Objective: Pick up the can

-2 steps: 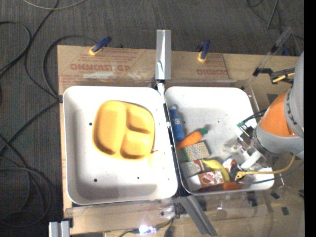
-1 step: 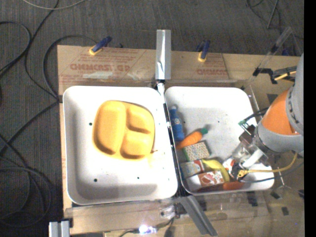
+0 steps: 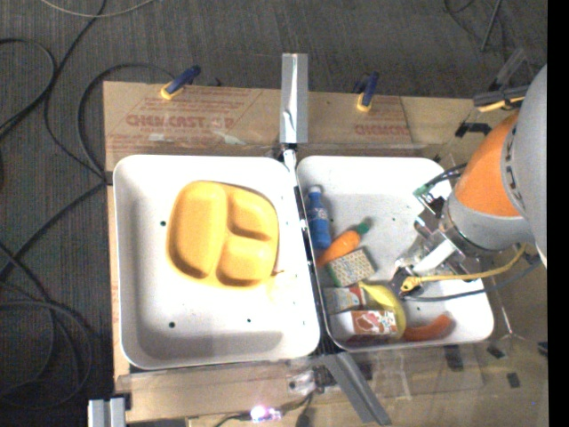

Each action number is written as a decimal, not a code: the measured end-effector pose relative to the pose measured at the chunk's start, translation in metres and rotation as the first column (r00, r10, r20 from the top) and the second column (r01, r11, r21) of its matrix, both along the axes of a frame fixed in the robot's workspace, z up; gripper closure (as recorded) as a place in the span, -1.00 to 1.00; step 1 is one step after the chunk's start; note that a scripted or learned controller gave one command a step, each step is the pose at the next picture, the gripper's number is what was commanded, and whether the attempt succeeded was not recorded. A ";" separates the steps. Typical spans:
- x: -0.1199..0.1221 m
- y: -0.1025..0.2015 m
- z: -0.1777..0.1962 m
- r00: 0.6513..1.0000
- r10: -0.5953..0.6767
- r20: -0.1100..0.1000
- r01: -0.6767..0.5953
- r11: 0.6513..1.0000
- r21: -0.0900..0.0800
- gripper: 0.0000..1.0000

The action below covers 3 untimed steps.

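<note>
My gripper (image 3: pixel 418 265) hangs at three o'clock over the right bin (image 3: pixel 382 169), jaws unreadable from here; the can (image 3: pixel 373 322) lies at six o'clock, wedged beside the banana (image 3: pixel 388 301).

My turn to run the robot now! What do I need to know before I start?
Gripper: over the right bin, near its right side; I can't tell whether it is open or shut, and nothing shows in it.
Can: lying at the front of the right bin, with the banana touching it and the carrot further back.
Left bin: holds the yellow tray.
Done: nothing yet, the can is not picked up.
Left: bring the gripper to the can, grasp it and lift it.
</note>
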State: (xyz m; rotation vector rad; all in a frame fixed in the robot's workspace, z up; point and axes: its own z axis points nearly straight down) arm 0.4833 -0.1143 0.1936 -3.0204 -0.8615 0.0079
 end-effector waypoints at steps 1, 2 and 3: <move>0.000 0.000 0.008 1.000 0.002 -0.005 -0.002 1.000 -0.001 1.00; 0.000 0.000 0.008 1.000 0.002 -0.005 -0.002 1.000 -0.002 -1.00; 0.050 -0.040 -0.097 0.998 -0.071 -0.001 0.071 0.998 -0.002 -1.00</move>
